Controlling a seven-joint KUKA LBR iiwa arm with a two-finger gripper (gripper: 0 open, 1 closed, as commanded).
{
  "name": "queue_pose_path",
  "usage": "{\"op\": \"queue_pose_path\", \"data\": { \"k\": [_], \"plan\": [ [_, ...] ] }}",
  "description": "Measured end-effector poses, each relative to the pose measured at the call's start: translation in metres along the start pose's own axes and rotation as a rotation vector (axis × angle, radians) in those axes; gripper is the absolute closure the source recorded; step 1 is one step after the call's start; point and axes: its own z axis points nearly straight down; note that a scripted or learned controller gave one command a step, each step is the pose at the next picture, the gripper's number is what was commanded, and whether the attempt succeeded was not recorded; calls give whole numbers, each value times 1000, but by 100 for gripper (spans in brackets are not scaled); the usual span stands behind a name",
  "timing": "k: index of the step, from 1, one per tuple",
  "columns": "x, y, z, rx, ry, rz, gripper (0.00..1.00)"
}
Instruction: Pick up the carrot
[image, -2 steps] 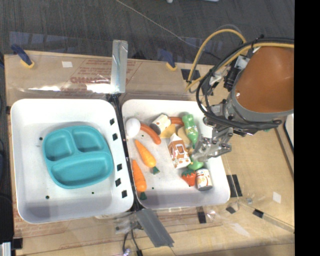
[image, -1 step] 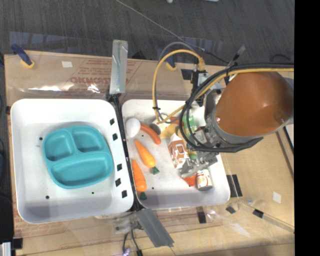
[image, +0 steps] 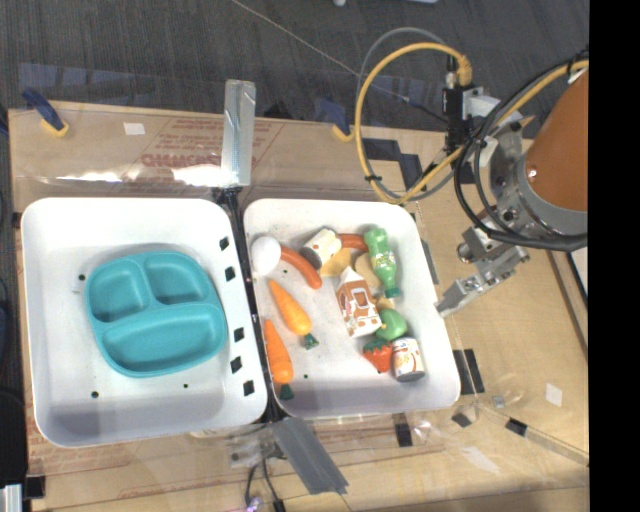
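Two white bins sit side by side on the bench. The left bin (image: 60, 300) holds a teal plate (image: 155, 310) with three sections. The right bin (image: 430, 300) is full of toy food. There are two carrots in it. One carrot (image: 291, 307) lies near the middle left of the bin, pointing up and to the left, with its green end at the lower right. The other carrot (image: 278, 355) lies along the left wall, close to the bottom corner. A white egg (image: 265, 254) sits in the top left part of the bin, and a red sausage (image: 301, 267) lies just beside it. A small carton (image: 358, 303) stands near the middle with a picture on its front, but its words are too small to read. A green bottle (image: 380, 258) lies toward the top right, and a small can (image: 407, 360) lies by the lower right corner. The gripper (image: 485, 272) hangs outside the right bin, over the bench to its right, well apart from both carrots. It holds nothing, and I cannot tell if the claw is released or clenched. Red print on the clear sheet above the left bin looks upside down and cannot be read.
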Motion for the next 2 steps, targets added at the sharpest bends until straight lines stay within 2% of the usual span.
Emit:
{"op": "queue_pose_path", "data": {
  "k": [1,2],
  "plan": [
    [22,8,68,-6,-10,-498,100],
    [13,-17,61,5,-4,-903,100]
  ]
}}
